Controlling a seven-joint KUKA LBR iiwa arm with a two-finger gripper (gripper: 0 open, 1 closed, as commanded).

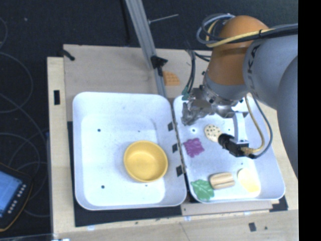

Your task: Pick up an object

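While my pincer (189, 115) hangs over the upper left corner of the right bin (266, 157), I judge the task barely begun: nothing sits between my tips, and whether they are spread or closed I cannot tell from this slant. Every candidate lies loose on the bin floors, so the whole grasp and lift remain. In the right bin I count five things: one purple piece (193, 147) just below my pincer, one spotted cookie (212, 131), one green piece (202, 189), one tan roll (221, 180) and one pale yellow piece (249, 179). Over in the left bin (95, 119) sits one yellow bowl (145, 160).
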